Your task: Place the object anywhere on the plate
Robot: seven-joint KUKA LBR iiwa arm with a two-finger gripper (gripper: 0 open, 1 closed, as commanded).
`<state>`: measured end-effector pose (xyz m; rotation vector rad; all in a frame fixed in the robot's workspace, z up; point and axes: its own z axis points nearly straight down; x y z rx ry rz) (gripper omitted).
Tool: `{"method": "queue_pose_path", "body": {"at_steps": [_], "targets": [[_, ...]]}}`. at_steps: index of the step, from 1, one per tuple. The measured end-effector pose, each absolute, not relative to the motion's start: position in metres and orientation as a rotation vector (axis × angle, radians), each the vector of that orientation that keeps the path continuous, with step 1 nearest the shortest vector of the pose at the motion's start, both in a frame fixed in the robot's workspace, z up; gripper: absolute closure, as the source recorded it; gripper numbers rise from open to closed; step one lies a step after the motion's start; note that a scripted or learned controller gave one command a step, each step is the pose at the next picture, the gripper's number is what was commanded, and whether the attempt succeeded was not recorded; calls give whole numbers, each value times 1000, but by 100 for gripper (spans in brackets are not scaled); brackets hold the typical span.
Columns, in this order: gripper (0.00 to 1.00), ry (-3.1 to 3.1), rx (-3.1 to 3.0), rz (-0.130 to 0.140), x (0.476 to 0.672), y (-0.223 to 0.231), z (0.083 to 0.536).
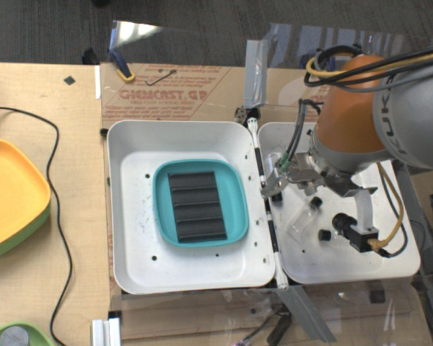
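Object = dark grey ribbed slab (pixel 197 206), lay flat on the teal plate (pixel 236 207), roughly centred, long side running top to bottom of the view, teal rim visible all round it. Plate sat inside the left white bin (pixel 130 215), about mid-floor, clear of the bin walls. Right of the plate, past the seam between bins, was the right white bin (pixel 346 265). The arm (pixel 361 114) hung over that bin, orange band uppermost, grey link running off to the right of the plate. Gripper (pixel 276 180) sat low just right of the plate, close to the seam between the bins, apart from both plate and slab; nothing seen in its grasp. Couldn't tell if the gripper was spread or pressed together, as the wrist and cabling blocked it. A black fitting (pixel 350 231) and a yellow hose (pixel 397 222) hung off the wrist, further right of the plate. Above the plate, beyond the left bin, a cardboard sheet with red print (pixel 166 89) lay on the desk (pixel 72 280). Left of the plate, outside the bin, a black cable (pixel 55 215) snaked across the desk, and further left a stack of yellow dishes (pixel 11 193) was cut by the frame edge.
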<state>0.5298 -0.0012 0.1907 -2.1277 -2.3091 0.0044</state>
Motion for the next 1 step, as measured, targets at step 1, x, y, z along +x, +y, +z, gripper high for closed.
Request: {"method": "queue_pose_path", "body": {"at_steps": [1], "targets": [[0, -2301, -2139, 5, 559, 35, 244]]}}
